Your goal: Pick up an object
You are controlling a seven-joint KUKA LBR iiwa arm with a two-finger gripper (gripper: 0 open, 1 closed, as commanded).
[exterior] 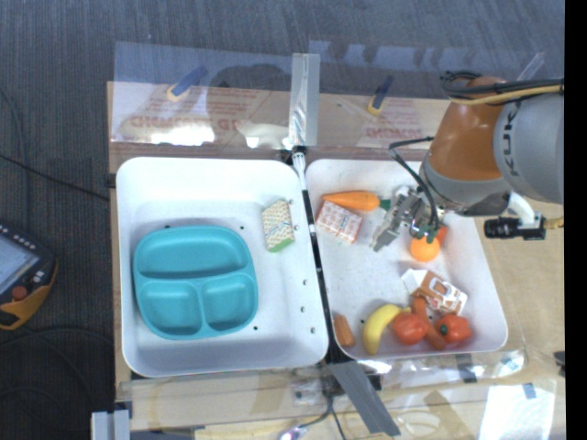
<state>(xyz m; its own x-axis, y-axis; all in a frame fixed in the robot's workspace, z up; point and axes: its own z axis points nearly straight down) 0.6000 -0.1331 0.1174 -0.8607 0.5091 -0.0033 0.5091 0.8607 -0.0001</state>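
Note:
My gripper (404,231) is low in the right bin (486,273), near its back middle, and stands open. One finger (385,236) points down-left onto bare bin floor; the other sits against a small orange fruit (425,248). Nothing shows between the fingers. An orange carrot (352,201) and a red-and-white snack box (337,221) lie just left of the gripper. At the bin's front lie a yellow banana (378,327), red tomatoes (429,329), a small orange-white carton (442,293) and a sausage (342,330).
The left bin (165,177) holds a teal divided plate (194,279) and a yellow-green sponge (277,225) by the dividing wall (312,246). The arm's orange band (468,145) hangs over the right bin's back right corner.

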